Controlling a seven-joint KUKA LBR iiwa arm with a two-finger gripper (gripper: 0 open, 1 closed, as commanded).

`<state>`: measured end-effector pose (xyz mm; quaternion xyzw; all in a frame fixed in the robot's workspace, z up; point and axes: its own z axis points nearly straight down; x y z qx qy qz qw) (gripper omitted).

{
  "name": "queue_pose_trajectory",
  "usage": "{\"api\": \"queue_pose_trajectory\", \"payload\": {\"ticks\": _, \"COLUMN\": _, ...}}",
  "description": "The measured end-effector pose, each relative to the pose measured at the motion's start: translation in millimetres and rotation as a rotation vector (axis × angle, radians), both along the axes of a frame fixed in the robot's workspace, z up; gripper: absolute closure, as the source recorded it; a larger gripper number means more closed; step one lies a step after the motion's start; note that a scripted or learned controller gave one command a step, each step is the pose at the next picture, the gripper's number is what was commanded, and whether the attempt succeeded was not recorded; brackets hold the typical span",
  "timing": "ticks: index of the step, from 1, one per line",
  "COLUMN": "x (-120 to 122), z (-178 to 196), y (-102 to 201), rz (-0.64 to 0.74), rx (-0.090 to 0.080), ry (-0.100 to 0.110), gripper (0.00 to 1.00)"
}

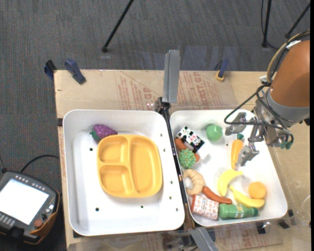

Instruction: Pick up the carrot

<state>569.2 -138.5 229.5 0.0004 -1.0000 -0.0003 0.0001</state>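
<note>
The carrot (235,154), orange with a green top, lies in the right bin (276,178) towards its upper right, pointing down at the banana. My gripper (248,151) hangs just to the carrot's right, close beside it at the same height. Whether it touches the carrot is unclear from this angle. The grey arm with its orange band (293,77) reaches in from the right edge.
Packed around the carrot in the right bin are a green ball (214,133), a cow-patterned carton (190,138), a banana (227,181), an orange (257,190), a green bottle (236,212) and other toy foods. The left bin (78,192) holds a yellow divided plate (129,165) and purple grapes (103,132).
</note>
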Motion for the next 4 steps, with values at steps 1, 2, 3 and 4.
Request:
{"api": "queue_pose_trajectory", "payload": {"ticks": 1, "x": 13, "z": -131, "y": -18, "rz": -0.133, "rx": 0.004, "ry": 0.012, "gripper": 0.0}}
{"api": "queue_pose_trajectory", "payload": {"ticks": 2, "x": 63, "z": -146, "y": -20, "rz": -0.112, "rx": 0.005, "ry": 0.033, "gripper": 0.0}}
{"api": "queue_pose_trajectory", "payload": {"ticks": 3, "x": 69, "z": -133, "y": -18, "rz": -0.106, "rx": 0.001, "ry": 0.007, "gripper": 1.0}}
{"api": "queue_pose_trajectory", "payload": {"ticks": 4, "x": 65, "z": -14, "y": -72, "rz": 0.117, "rx": -0.005, "ry": -0.015, "gripper": 1.0}}
